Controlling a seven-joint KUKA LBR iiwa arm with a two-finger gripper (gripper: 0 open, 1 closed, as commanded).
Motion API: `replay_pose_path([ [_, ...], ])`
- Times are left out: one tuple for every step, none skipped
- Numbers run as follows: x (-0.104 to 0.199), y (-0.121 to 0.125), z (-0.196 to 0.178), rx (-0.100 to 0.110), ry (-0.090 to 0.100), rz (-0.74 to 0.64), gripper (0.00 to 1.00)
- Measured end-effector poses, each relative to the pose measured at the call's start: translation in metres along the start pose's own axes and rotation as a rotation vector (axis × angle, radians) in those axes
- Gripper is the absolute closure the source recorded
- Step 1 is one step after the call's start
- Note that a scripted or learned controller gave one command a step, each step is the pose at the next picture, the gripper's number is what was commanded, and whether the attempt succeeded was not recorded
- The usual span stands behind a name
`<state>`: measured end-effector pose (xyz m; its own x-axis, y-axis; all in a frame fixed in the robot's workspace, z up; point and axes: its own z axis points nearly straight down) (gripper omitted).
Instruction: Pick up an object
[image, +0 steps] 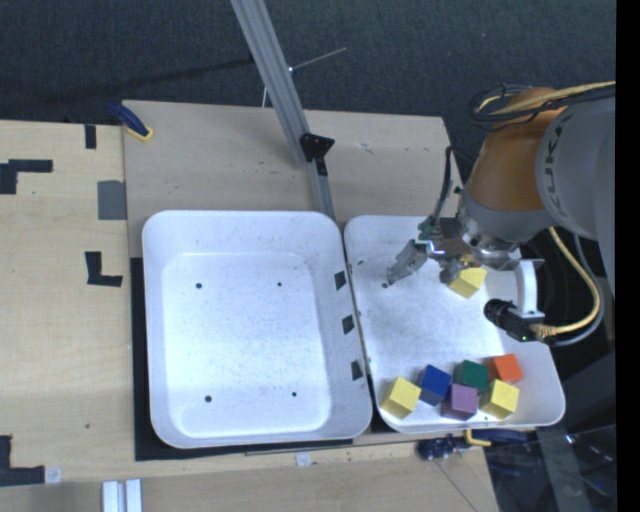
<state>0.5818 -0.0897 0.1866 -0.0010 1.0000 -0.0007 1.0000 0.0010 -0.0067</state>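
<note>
We see the gripper (440, 262) over the right bin (400, 300), fingers spread wide, a yellow block (466, 282) beside it; five blocks (455, 388) cluster at the bin's near edge.

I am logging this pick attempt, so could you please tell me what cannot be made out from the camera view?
- Gripper: too small and blurred in the camera view to tell whether it is open or shut.
- Yellow block by the wrist: the arm covers its top edge, so whether anything grips it is unclear.
- Green block: partly hidden by the purple block in front.
- Right bin: the arm hides its far right corner.
</note>
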Motion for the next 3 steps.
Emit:
replay_pose_path([
  [0.001,0.0,0.065,0.002,0.001,0.0,0.0],
  [0.001,0.001,0.051,-0.004,0.002,-0.001,1.0],
  [0.001,0.003,-0.012,-0.012,0.0,-0.001,1.0],
])
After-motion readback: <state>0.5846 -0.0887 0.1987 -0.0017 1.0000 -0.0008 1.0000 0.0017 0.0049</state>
